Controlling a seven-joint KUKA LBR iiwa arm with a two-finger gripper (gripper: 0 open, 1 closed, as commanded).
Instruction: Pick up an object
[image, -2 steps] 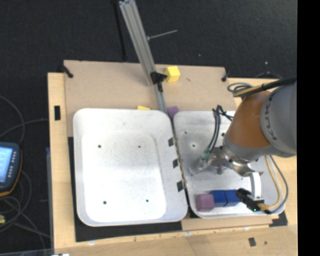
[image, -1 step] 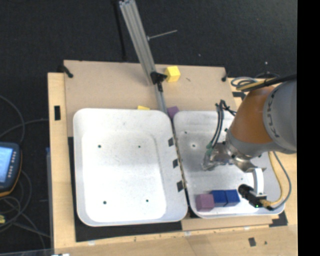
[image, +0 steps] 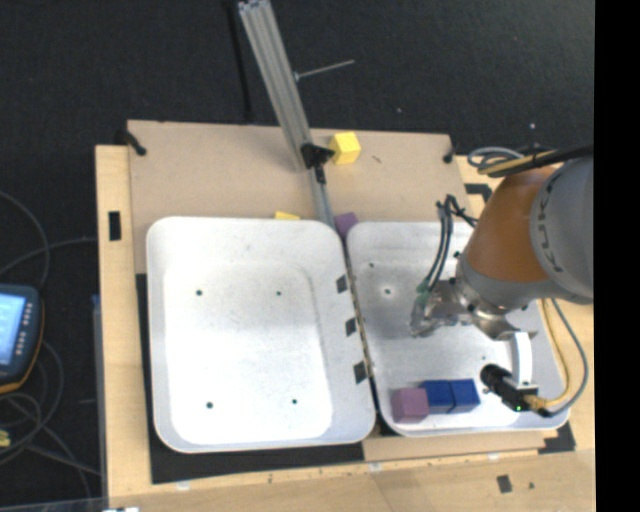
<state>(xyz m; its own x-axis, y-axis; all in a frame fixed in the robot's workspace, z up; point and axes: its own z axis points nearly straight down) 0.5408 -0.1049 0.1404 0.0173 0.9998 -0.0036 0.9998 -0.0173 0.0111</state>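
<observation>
The claw (image: 425, 318) hovers over the middle of the right shallow white bin (image: 400, 255), and I cannot tell how it is set, so this looks like the approach before any grasp. Next it must travel toward the near edge, where a small purple block (image: 409, 403) touches a blue rectangular block (image: 449, 395).

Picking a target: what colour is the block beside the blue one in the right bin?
Purple block, touching the blue block; clearest in the camera view.
</observation>
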